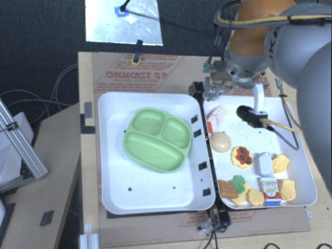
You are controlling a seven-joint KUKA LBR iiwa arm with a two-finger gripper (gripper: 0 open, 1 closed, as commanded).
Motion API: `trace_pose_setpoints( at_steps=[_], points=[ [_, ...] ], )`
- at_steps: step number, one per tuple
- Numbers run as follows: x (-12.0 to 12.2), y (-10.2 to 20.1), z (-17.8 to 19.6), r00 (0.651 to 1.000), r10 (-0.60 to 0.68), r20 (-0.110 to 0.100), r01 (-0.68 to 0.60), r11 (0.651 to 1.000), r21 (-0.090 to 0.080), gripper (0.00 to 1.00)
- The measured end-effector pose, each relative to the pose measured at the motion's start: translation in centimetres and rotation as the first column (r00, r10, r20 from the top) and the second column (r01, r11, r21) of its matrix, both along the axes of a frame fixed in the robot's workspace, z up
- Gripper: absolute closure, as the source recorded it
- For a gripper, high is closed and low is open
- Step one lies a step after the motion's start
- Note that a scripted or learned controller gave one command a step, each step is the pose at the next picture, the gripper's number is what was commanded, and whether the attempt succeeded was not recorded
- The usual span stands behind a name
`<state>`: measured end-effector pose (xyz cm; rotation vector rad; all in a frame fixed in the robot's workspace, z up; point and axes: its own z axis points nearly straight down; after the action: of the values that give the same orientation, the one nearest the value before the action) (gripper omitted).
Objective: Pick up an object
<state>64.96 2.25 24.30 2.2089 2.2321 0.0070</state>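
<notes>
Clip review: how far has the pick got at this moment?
Nothing looks picked yet. The toy foods, such as the beige egg and the small pizza, lie in the right bin; the green divided plate sits in the left bin. The gripper hangs over the right bin's far edge. Descent, grasp and lift remain.

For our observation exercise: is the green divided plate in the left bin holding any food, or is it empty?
Empty. The green divided plate lies flat in the left bin, its three compartments showing bare green.

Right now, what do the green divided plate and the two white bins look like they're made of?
Green divided plate: likely molded plastic, matte, uniform color, soft rounded compartment ridges. White bins: probably thin formed plastic, smooth and slightly glossy, with rounded rims; the material can't be confirmed by sight.
</notes>
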Motion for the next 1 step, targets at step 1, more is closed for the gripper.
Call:
trace_pose_setpoints(
  at_steps=[1],
  points=[
    [-0.97, 4.61, -0.57, 1.000, -0.001, -0.003, 0.001, 1.000, 0.000, 1.00]
  ],
)
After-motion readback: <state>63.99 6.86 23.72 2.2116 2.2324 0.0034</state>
